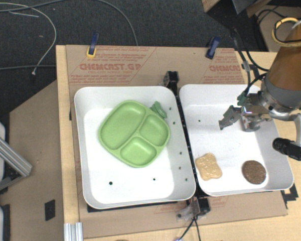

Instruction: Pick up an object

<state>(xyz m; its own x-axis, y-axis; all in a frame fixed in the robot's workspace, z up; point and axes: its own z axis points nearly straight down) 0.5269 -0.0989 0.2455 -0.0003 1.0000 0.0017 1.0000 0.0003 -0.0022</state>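
Observation:
In the right bin (210,102) lie a tan, lumpy biscuit-like piece (208,166) near the front left and a round brown cookie (254,171) near the front right. My gripper (239,122) hangs over the middle right of this bin, above and behind both pieces. It looks open, with one dark finger (229,119) splayed out to the left and nothing between the fingers. The left bin (90,149) holds a green divided plate (134,133), and a small green object (159,109) touches the plate's upper right edge.
The arm's orange band (290,59) and grey wrist reach in from the right over the right bin's far edge. A black part of the arm (291,148) overhangs the right rim. A black divider (183,134) runs between the bins. Blue clamps (93,43) (213,47) hold the cardboard at the back.

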